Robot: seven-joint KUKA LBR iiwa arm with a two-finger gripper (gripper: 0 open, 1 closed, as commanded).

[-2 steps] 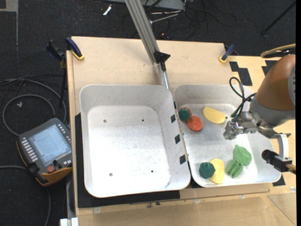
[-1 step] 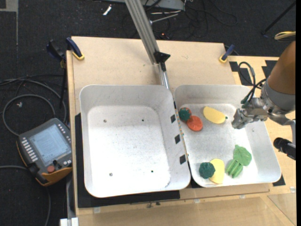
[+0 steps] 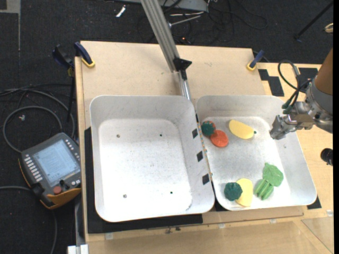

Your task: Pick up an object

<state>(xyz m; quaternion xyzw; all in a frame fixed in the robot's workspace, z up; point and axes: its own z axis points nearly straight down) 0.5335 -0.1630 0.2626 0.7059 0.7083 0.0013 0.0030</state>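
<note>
The right bin holds several toy foods. A yellow banana-like piece lies at the back, with an orange-red piece and a small red and green one to its left near the divider. At the front sit a dark green lump, a yellow piece and a light green leafy piece. My gripper hangs over the bin's back right part, to the right of the banana-like piece and apart from it. Nothing shows between its fingers.
The left bin stands beside the right one, with black clips on the shared wall. A slanted metal pole rises behind the bins. A teach pendant lies off the bench to the left. Clamps mark the bench's back corners.
</note>
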